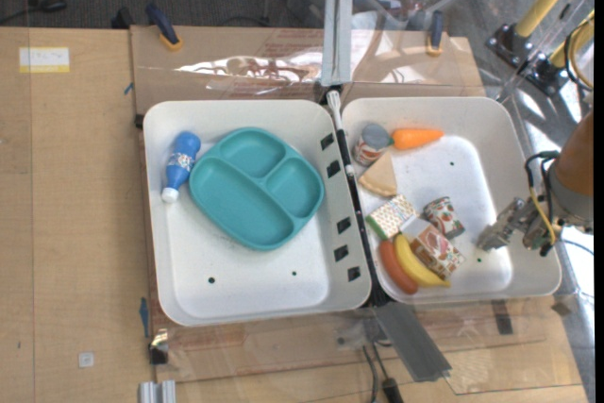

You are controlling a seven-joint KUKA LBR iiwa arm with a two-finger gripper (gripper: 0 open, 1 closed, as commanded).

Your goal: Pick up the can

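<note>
Arm reached in from the right, gripper (497, 235) low over the right bin (491, 132) near its right wall, nothing seen betw. the fingers; open or shut couldn't be told, too small and blurred. Can (373, 144), short cylinder w/ grey lid, stood at the bin's far-left corner beside a smooth orange carrot (416, 138).

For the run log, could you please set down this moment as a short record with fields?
left bin: teal divided plate; blue and white bottle beside it, toward the bin's left wall
right bin: can lying near the far left corner; carrot next to it; banana at the near side
gripper: low over the right bin's right side, apart from the can
can status: not picked up
</note>
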